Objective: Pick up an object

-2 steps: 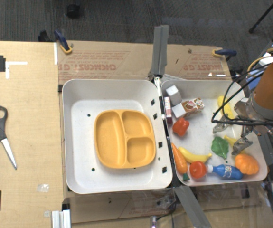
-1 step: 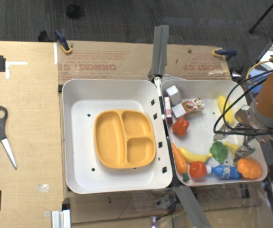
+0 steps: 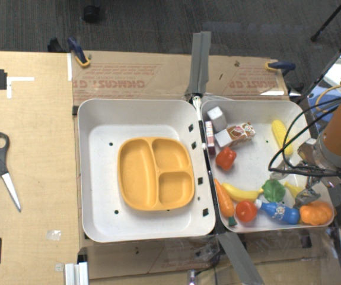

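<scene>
Toys crowd the right bin [image 3: 250,103], most of them in a loose heap along its near edge. A carrot [image 3: 223,198] lies lengthwise against the left wall, its tip pointing to the near corner. Beside it is a red tomato [image 3: 245,211], and above that a yellow banana [image 3: 241,191] lying across. A green leafy piece [image 3: 273,189] sits just right of the banana. Below it a blue bottle [image 3: 280,213] with a white and red end lies on its side, and right of that an orange pumpkin [image 3: 315,213] rests against the right near corner. Farther back, apart from the heap, a red pepper [image 3: 226,158] stands alone near the left wall. Behind it are two small grey-white blocks [image 3: 217,120], one above the other, and touching the lower one a brown and white packet [image 3: 241,133] lying at a slant. A yellow ear of corn [image 3: 280,136] lies upright in the frame toward the right wall.

The arm [image 3: 340,132], orange at the band, reaches in over the right rim with black cables looping over the corn and the leafy piece. The hand [image 3: 305,190] hangs low above the heap, between the leafy piece and the pumpkin; I cannot tell how far it is open, nor that it has anything.

The left bin [image 3: 93,177] holds a yellow divided plate [image 3: 156,173], three sections, lying flat in the middle. On the table [image 3: 28,159] to the left lie scissors [image 3: 3,165].
</scene>
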### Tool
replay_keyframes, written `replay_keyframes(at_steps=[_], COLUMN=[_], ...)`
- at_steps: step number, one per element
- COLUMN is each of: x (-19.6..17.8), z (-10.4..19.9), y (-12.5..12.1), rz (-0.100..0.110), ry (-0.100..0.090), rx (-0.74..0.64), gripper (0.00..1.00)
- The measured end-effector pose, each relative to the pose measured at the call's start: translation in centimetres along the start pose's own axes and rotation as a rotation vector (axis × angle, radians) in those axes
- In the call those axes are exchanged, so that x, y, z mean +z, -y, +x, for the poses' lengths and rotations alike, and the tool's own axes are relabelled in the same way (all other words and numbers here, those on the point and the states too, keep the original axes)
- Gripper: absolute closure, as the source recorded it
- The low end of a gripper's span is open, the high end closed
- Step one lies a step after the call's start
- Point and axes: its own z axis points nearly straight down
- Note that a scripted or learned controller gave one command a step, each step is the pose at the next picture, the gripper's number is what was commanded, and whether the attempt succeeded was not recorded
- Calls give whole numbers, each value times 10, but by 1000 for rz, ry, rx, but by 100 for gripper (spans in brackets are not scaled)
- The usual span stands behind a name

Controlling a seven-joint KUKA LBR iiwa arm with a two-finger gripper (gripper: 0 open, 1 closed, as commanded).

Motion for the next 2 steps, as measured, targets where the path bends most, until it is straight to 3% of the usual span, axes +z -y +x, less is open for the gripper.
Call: replay_keyframes(at_steps=[1,2], x=[4,4], z=[-68,-155], y=[7,37], rz=[-7,-5], ry=[-10,-8], rx=[87,158], gripper=[0,0])
